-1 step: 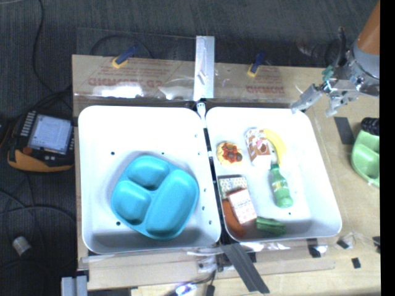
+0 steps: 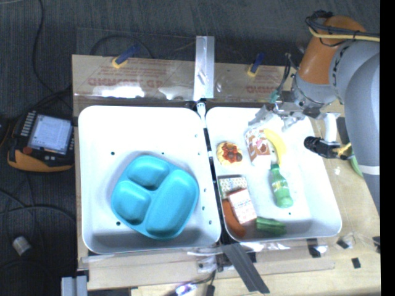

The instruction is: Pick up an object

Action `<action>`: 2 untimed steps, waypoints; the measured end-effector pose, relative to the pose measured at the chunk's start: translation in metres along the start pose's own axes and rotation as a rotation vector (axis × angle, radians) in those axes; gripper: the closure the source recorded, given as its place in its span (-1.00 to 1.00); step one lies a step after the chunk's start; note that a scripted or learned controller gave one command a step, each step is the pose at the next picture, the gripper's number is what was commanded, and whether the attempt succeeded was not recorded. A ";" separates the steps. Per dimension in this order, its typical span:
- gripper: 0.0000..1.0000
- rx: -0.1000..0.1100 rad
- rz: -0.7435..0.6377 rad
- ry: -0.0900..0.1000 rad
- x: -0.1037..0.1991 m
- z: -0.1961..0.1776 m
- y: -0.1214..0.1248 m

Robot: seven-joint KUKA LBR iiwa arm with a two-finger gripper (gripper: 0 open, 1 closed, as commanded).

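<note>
The right bin (image 2: 321, 184) holds several toy food items. A yellow banana (image 2: 276, 144) lies beside a red and white packet (image 2: 258, 145), with a small round pizza-like piece (image 2: 229, 152) to their left. Lower down a green bottle (image 2: 281, 187) lies lengthwise. Near the bin's left wall sit a patterned box (image 2: 231, 184), a red and white carton (image 2: 243, 206), an orange piece (image 2: 232, 223) and a dark green vegetable (image 2: 270, 225). My gripper (image 2: 279, 111) hangs over the bin's far edge, just above the packet and banana, with nothing visibly held.
The left bin (image 2: 99, 134) holds a blue divided plate (image 2: 154, 194). A metal post (image 2: 204, 66) stands behind the divider between the bins. A black handheld device (image 2: 46, 137) lies on the floor at the left. The grey arm (image 2: 364, 103) covers the right side.
</note>
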State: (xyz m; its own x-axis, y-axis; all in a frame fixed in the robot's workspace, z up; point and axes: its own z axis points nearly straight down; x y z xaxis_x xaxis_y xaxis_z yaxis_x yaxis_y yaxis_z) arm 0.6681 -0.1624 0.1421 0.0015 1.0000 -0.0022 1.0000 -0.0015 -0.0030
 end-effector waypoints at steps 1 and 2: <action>-1.00 -0.003 -0.091 0.002 0.007 0.046 0.001; 1.00 -0.002 -0.093 0.000 0.008 0.037 0.001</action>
State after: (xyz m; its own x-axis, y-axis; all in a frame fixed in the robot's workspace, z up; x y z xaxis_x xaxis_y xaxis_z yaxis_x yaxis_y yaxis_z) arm 0.6690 -0.1545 0.1046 -0.0914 0.9958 -0.0018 0.9958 0.0914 -0.0013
